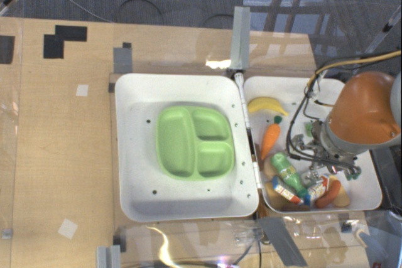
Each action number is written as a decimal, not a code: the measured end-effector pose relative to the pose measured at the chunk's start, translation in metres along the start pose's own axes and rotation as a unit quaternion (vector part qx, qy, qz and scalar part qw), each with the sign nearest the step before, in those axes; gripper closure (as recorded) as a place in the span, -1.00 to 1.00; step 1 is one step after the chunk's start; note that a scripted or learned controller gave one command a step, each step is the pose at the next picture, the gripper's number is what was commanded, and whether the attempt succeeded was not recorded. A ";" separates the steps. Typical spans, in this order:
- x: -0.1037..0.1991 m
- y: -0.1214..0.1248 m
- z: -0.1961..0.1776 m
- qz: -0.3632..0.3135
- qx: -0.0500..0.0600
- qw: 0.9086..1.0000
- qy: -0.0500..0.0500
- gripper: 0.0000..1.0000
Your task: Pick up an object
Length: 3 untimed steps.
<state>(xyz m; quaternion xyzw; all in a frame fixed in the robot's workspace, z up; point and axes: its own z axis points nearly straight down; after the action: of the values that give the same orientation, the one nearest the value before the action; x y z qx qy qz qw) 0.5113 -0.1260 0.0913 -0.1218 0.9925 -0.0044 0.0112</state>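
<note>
The arm's orange band [364,111] covers the tool and part of the right bin [377,194]; the arm is cropped at the right edge.

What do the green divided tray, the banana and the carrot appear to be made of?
The green tray looks like moulded plastic, matte: one even colour, rounded compartment edges. The banana and the carrot seem to be plastic toy food: flat, uniform yellow and orange, smooth surfaces. Both bins, as the left bin, look like white plastic with a slight sheen.
</note>
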 end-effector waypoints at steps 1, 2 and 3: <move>-0.001 0.032 -0.001 -0.002 0.003 1.000 -0.002 -1.00; -0.044 0.026 0.001 0.074 -0.002 0.997 0.003 -1.00; -0.050 0.025 -0.014 0.071 0.001 0.997 -0.007 1.00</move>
<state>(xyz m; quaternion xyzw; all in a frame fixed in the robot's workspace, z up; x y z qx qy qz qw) 0.5532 -0.0892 0.1057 -0.0510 0.9985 -0.0034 0.0190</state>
